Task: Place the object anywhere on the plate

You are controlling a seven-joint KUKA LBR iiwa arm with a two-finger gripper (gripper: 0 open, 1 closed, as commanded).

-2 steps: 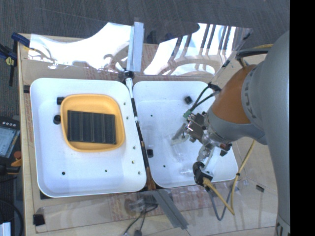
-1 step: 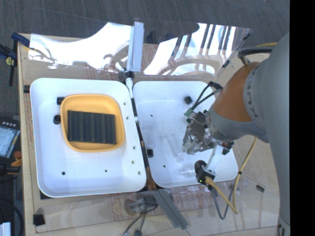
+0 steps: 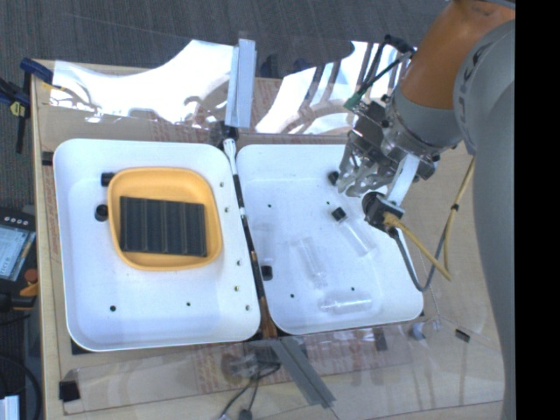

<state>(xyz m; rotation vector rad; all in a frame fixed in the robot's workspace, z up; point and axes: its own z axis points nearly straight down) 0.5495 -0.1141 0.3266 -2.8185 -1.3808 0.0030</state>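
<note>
A yellow plate (image 3: 131, 185) with a dark ribbed centre lies in the left bin (image 3: 70, 261). The right bin (image 3: 280, 173) holds a small black piece (image 3: 339, 213) and several clear plastic pieces, one in the middle (image 3: 311, 256), one near the front (image 3: 345, 304) and one to the right (image 3: 358, 235). My gripper (image 3: 355, 184) hangs over the right bin's far right part, just above and behind the black piece. I see nothing held in it.
Crumpled shiny foil (image 3: 157, 86) lies behind both bins. A grey upright bar (image 3: 241, 81) stands at the back between them. Cables (image 3: 420, 252) trail off the wrist past the right bin's right edge. A small device (image 3: 13, 248) sits at the far left.
</note>
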